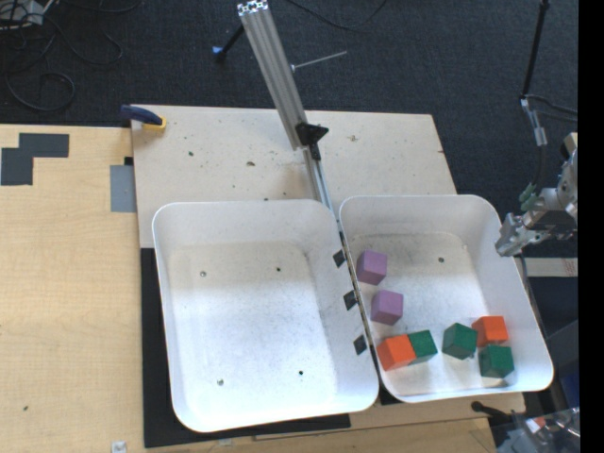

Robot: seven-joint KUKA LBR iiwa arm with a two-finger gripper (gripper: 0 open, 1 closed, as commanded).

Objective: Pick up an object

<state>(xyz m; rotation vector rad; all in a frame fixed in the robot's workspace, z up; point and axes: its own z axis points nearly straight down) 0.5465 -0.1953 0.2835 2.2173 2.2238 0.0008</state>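
You've got dark carpet (396, 36) behind everything, with black cables (38, 26) snaking around the top left corner. The pale bench (236, 149) is speckled with dark spots, and a lighter wood panel (66, 281) with grey patches butts up against its left side. Lighting's pretty flat and even.

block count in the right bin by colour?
Purple blocks: 2
Orange blocks: 2
Green blocks: 3
Total: 7, all in the right bin
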